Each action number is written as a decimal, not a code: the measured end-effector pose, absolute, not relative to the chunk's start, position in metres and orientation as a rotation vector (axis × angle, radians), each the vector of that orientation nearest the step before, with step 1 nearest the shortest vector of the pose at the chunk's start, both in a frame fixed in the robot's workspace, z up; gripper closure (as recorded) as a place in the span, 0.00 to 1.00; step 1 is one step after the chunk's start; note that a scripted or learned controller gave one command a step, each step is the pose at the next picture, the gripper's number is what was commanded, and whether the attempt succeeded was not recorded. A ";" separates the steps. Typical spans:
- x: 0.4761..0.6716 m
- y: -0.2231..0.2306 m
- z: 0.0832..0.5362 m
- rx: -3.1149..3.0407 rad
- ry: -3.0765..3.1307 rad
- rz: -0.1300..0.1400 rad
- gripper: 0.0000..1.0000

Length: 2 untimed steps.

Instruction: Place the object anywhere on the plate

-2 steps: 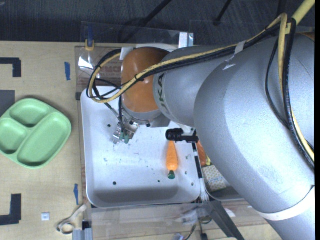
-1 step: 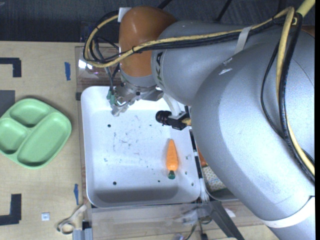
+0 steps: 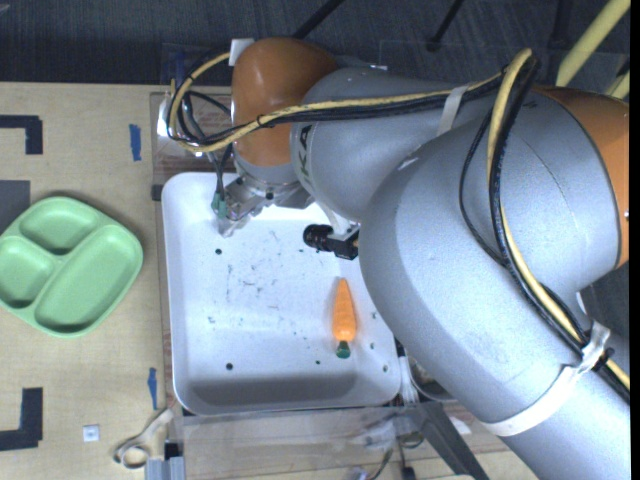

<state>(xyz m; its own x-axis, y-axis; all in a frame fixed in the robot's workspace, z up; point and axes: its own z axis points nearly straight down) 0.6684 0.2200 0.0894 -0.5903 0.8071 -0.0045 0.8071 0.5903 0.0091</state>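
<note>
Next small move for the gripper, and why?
Probably travel toward the carrot and centre above it before descending. The gripper sits at the white bin's far-left corner, apart from the carrot, which lies near the bin's right side. The green plate lies outside the bin, to the left.

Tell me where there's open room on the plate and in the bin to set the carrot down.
The green plate shows three bare compartments. In the white bin, the middle and left floor lies bare between the pincer and the carrot. The right side is crowded by the arm.
</note>
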 end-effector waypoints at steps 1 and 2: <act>0.617 0.198 0.091 0.987 2.975 0.011 1.00; 0.564 0.227 0.122 0.825 3.031 0.003 1.00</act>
<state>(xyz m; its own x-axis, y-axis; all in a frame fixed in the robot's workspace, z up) 0.5636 0.2266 0.1216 -0.8619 0.5070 0.0003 0.5070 0.8619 0.0017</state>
